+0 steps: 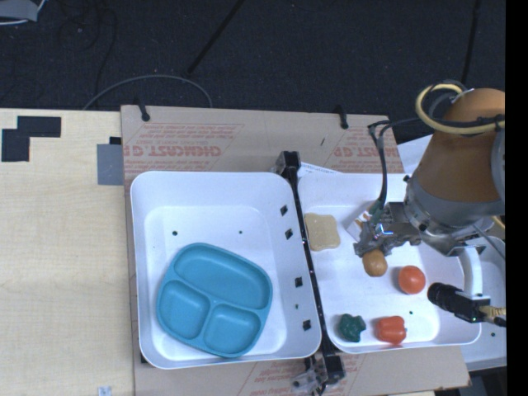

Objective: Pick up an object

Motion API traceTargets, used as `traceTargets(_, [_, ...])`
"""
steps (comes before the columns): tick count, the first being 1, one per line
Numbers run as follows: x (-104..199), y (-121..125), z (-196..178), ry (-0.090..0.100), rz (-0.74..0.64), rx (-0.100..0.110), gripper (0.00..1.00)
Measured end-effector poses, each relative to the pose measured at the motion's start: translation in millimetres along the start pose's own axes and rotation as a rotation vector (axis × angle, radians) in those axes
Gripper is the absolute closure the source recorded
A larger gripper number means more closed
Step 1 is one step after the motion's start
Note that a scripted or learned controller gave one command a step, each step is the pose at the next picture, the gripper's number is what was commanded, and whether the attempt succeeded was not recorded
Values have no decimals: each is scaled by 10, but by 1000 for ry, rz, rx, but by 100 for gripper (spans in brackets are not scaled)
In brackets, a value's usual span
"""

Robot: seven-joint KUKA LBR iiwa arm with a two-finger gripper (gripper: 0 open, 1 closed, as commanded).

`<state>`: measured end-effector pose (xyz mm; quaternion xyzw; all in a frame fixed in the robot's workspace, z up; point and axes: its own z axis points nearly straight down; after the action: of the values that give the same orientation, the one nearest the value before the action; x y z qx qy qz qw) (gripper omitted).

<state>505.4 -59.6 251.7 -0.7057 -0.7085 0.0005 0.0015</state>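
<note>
Here the arm (462,159) is reaching in from the right and leaning over the right bin (346,200), with the tool (375,236) hanging low at the bin's middle, right above a small brown potato-like piece (375,263). The tool seems to be touching or nearly touching that piece, but whether it is spread or closed I cannot tell, since its tip is a dark tangle against the white floor; I would not say anything is being held. The other candidates are lying loose in the same bin: a tan bread slice (322,231) just left of the tool, a tomato (412,280) beside the potato, and a green piece (352,327) and a red pepper (391,329) near the front wall. They are sitting well apart from one another, which is probably leaving room to come down around any one of them. The left bin (148,196) is carrying a blue tray (214,299), likely as a place for sorted items. Judging by position, the potato is being targeted, and the grasp is not yet proven.
</note>
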Motion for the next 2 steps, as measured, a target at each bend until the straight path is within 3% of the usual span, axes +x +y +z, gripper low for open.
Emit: traceTargets(2, [1048, 369, 209, 0, -1, 0, 100])
